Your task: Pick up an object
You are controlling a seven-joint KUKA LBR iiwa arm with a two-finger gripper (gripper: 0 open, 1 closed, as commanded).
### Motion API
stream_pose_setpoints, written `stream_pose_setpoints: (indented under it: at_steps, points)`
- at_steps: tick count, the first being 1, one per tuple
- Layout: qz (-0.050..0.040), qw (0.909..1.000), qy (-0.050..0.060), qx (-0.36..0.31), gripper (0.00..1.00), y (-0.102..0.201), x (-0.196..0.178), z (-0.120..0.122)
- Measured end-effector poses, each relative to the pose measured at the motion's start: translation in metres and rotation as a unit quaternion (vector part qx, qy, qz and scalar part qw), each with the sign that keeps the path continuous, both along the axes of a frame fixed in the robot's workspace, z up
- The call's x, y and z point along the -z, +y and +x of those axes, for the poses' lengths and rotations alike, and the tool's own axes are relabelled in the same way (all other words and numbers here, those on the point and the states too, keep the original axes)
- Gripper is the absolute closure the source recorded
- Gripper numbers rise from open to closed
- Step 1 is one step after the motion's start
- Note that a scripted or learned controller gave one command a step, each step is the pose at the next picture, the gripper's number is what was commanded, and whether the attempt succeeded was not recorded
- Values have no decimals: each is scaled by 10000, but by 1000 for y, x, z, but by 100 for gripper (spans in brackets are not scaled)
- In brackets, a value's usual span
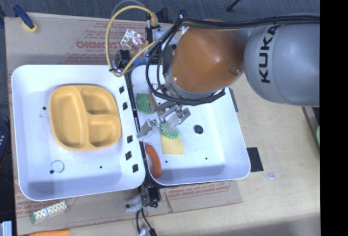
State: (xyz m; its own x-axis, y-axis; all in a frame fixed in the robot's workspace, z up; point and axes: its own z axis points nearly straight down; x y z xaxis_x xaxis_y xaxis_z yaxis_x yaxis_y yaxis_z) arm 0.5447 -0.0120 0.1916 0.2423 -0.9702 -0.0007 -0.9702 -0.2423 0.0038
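Observation:
My gripper (163, 122) hangs low over the left part of the right bin (231, 142), under the orange wrist band. Its metal fingers (145, 130) point down and left, close to a small green knobbly object (170, 131) that lies on top of a yellow block (173, 146). A light green object (144, 103) sits just above the fingers, partly covered by the wrist. An orange sausage-shaped object (154, 160) lies along the bin's left wall near the front. Nothing is plainly seen between the fingers.
The left bin (32, 175) holds a yellow divided tray (84, 116). A small dark spot (198, 130) marks the right bin's floor. Yellow and black cables (122, 33) loop behind the bins. A small wrapped item (48, 211) lies on the bench at the front left.

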Motion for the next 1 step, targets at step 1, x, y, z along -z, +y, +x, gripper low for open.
stream_pose_setpoints:
  at_steps: [1]
  points:
    - [5, 9813, 11, -1926, 0, -39, 0, -60]
